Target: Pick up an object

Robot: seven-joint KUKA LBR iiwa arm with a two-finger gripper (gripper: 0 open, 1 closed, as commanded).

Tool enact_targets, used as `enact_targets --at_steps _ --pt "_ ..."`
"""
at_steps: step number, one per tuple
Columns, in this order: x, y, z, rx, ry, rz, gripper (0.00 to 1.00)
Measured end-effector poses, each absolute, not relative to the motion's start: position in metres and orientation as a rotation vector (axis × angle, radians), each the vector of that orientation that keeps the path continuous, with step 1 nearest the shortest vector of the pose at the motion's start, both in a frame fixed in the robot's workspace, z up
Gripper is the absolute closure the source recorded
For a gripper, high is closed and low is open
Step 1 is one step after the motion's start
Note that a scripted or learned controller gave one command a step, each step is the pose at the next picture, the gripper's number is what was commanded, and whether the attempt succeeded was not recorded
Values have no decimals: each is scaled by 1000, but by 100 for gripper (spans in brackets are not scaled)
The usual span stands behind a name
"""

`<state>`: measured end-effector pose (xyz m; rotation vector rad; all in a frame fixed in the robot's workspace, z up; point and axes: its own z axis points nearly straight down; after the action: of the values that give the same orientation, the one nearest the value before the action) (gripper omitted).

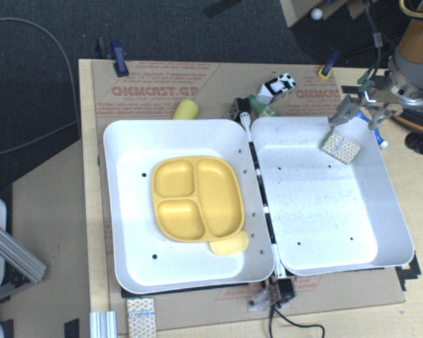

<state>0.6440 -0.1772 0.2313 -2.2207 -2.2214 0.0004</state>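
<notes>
At the far right corner of the right bin (pixel 381 248), the tool (pixel 358 113) hangs with its fingers apart just above a small patterned pad (pixel 340 147), so it looks ready to drop and squeeze.

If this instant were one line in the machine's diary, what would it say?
gripper above right bin far corner | small patterned pad beneath | yellow tray in left bin
</notes>
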Motion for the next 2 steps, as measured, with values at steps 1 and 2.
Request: enact_targets --at_steps 1,2 --pt "613 -179 182 -2221 -2219 2 0" --pt "628 -184 83 -2218 -2219 3 0"
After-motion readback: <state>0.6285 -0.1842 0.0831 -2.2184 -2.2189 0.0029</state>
